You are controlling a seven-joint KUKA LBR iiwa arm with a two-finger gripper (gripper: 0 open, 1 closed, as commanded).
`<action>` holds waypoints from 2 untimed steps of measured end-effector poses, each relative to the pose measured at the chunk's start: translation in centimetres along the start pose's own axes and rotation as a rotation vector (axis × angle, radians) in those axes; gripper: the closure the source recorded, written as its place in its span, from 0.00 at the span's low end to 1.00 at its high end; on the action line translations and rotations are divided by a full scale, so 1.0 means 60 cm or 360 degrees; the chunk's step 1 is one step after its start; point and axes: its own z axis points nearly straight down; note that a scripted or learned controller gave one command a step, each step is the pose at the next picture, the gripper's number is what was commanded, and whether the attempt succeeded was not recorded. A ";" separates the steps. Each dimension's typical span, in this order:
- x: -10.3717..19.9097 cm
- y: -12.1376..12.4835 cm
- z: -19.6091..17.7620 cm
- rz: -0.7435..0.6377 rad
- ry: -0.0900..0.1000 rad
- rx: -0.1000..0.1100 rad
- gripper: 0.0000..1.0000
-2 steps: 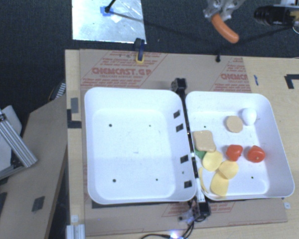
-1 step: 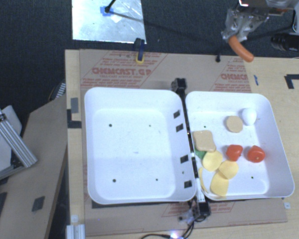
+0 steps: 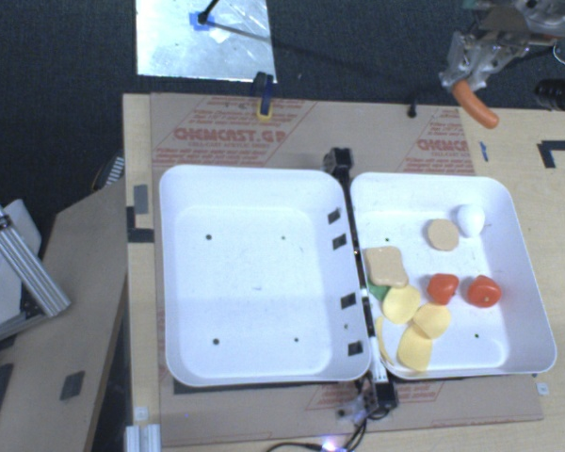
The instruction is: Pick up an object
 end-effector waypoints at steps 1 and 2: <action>-0.002 0.000 -0.059 -0.0009 0.0002 -0.0003 1.00; -0.084 0.000 0.000 0.0001 0.0000 0.0001 1.00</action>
